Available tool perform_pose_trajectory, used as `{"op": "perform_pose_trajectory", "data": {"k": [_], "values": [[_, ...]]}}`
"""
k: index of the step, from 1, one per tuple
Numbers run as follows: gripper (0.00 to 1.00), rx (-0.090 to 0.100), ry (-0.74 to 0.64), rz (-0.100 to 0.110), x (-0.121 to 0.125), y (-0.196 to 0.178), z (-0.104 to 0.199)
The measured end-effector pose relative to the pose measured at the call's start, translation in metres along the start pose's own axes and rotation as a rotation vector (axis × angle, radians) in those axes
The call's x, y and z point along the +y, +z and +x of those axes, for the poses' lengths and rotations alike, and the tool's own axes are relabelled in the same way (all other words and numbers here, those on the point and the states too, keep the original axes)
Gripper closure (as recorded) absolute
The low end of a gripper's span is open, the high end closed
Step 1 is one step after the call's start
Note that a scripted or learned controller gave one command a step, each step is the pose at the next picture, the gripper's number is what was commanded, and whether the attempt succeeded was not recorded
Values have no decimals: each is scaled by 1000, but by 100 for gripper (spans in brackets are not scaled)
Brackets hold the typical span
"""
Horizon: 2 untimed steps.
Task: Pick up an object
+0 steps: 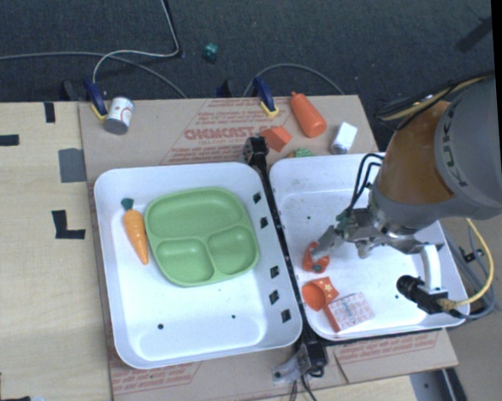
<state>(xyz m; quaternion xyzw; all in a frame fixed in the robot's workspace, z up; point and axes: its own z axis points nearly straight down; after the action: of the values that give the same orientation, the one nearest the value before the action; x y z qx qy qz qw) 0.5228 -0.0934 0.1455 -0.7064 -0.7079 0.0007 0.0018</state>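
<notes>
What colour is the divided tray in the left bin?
Light green, seen clearly in the camera view: the divided tray lies beside a toy carrot.

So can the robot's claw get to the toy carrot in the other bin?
Probably yes. The carrot lies uncovered beside the green tray, with nothing on top. The claw is over the right bin, so it would have to cross the middle divider.

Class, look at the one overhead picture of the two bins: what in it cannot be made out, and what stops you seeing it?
- End effector: open or shut cannot be judged; too small and blurred, against a small red object.
- Right bin: part of its floor is hidden under the arm.
- Patterned card: print too small to read.
- Arm: cut off by the right edge.
</notes>
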Motion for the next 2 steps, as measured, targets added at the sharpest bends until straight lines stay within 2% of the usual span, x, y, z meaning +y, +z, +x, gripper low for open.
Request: {"op": "perform_pose_trajectory", "data": {"k": [1,2], "values": [[0,-1,0,-6,49,59,-10],[0,-3,1,-10,1,59,-5]]}}
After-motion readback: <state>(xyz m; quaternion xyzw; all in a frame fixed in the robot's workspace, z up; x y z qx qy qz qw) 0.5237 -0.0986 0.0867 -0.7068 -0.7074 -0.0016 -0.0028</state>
